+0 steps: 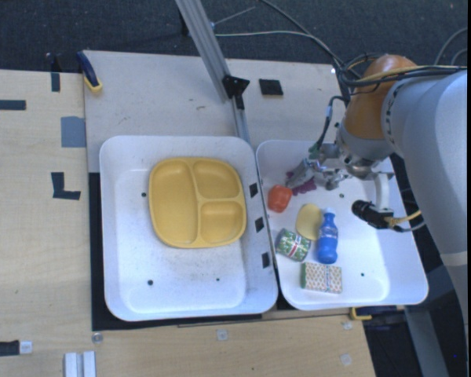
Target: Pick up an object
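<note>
two white bins (125,289) on a pale bench (31,210), dark carpet (63,14) beyond.

Crowded just below the gripper (308,173)

Orange piece (279,199), blue bottle (327,239) and can (293,244) cluster beneath it; bare bin floor (377,265) lies rightward.

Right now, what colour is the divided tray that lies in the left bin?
The divided tray is plain yellow, seen clearly in the camera view from above.

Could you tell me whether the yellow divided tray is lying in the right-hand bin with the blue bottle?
No, the yellow divided tray lies in the left bin, while the blue bottle lies in the right bin.
</note>
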Robot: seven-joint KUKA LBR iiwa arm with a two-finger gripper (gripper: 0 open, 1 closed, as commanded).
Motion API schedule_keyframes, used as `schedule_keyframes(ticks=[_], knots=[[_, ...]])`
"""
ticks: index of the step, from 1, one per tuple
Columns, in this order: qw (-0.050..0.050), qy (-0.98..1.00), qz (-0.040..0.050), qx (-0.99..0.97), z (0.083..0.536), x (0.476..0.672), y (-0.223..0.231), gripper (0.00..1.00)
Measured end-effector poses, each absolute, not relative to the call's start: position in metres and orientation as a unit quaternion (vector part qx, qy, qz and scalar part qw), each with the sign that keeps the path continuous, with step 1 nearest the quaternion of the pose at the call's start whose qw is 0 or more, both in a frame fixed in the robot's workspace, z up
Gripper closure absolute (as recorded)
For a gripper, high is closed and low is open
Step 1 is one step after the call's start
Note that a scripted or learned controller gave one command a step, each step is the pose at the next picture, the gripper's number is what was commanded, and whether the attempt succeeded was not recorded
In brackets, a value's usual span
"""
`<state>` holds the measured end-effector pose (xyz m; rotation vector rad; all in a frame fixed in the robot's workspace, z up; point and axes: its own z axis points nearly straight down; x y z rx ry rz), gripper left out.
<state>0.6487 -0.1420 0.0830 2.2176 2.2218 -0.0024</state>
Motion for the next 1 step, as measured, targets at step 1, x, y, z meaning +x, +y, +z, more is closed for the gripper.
schedule_keyframes(ticks=[1], knots=[[0.001, 0.708, -0.0001, 0.707, 0.0865, 0.6497, -0.142, 0.0]])
